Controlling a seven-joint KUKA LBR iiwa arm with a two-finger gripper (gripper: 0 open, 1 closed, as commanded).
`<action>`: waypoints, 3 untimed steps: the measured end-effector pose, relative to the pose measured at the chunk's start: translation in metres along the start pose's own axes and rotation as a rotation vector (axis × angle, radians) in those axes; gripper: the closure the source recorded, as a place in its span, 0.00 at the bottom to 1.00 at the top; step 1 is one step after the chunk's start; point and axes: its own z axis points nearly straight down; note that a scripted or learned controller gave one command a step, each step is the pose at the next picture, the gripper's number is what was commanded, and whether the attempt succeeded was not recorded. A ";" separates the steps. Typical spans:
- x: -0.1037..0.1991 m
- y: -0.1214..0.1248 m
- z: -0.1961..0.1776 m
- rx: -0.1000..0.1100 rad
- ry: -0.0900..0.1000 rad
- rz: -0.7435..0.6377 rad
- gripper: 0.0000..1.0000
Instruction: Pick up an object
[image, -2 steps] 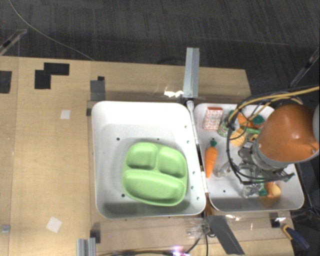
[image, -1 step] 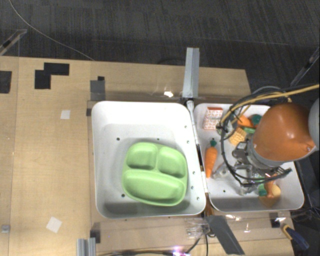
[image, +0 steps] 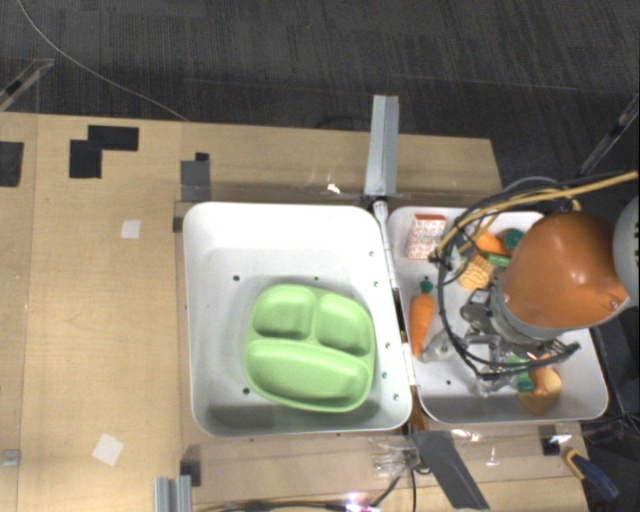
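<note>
My arm, with its orange band (image: 560, 272), hangs low over the right bin (image: 590, 400). The gripper (image: 497, 365) is mostly hidden beneath the wrist and cables, down near the bin floor. An orange carrot (image: 422, 316) lies to its left by the bin's left wall. A yellow corn piece (image: 476, 272) and a small orange item (image: 488, 243) sit behind it. A tan, bread-like item (image: 541, 385) with a green bit beside it lies at the gripper's right, partly covered by the arm.
A white and red packet (image: 427, 236) rests in the right bin's back left corner. The left bin (image: 215, 260) holds a green divided plate (image: 312, 347). A metal post (image: 383, 150) stands behind the divider between the bins.
</note>
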 end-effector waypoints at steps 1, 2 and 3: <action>-0.004 -0.007 0.001 -0.011 0.007 0.013 0.00; -0.004 -0.004 0.000 0.000 -0.001 -0.111 0.00; 0.024 -0.012 0.000 -0.004 -0.002 -0.196 0.00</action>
